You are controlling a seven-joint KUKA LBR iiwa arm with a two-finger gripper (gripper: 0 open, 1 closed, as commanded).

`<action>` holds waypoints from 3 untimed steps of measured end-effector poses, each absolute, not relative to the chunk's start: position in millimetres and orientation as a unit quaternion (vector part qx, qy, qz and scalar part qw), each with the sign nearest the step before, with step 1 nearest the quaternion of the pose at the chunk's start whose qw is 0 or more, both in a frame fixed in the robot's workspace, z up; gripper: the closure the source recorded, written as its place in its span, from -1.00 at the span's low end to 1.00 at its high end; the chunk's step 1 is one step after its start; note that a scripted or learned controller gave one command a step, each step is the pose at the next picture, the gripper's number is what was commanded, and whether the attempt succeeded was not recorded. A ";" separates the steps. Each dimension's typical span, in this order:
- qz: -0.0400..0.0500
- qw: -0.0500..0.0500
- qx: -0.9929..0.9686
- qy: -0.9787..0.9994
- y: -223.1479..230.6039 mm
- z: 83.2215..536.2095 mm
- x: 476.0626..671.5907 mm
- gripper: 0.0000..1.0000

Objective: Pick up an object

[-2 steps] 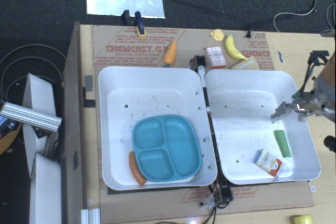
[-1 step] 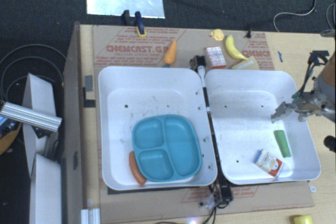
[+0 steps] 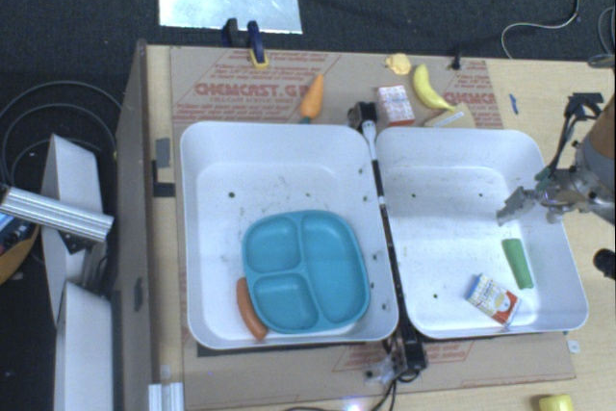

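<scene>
We see the gripper (image 3: 527,200) low over the right side of the right bin (image 3: 452,170), reaching in from the right edge; whether it is spread or pressed together we cannot tell, and we see nothing held in it. Just near of it in the same bin lies a green cylinder (image 3: 518,263), and nearer still, a little to the left, a small white and red packet (image 3: 493,299); both rest on the bin floor, apart from the gripper. In the left bin (image 3: 221,159) we find a blue divided plate (image 3: 304,270) at the near side, with an orange sausage-shaped piece (image 3: 250,309) touching its left near rim. On the cardboard beyond the bins lie a carrot (image 3: 311,97), a banana (image 3: 427,88) and a small patterned box (image 3: 395,105).
</scene>
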State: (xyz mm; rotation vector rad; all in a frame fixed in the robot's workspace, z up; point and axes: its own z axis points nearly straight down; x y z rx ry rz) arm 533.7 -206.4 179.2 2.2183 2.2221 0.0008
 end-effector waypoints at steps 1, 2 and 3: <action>0.001 0.002 0.706 0.709 -206.3 190.0 534.8 1.00; 0.001 0.002 0.706 0.708 -206.2 189.6 534.7 -1.00; 0.000 0.001 0.707 0.708 -206.4 163.4 537.4 -1.00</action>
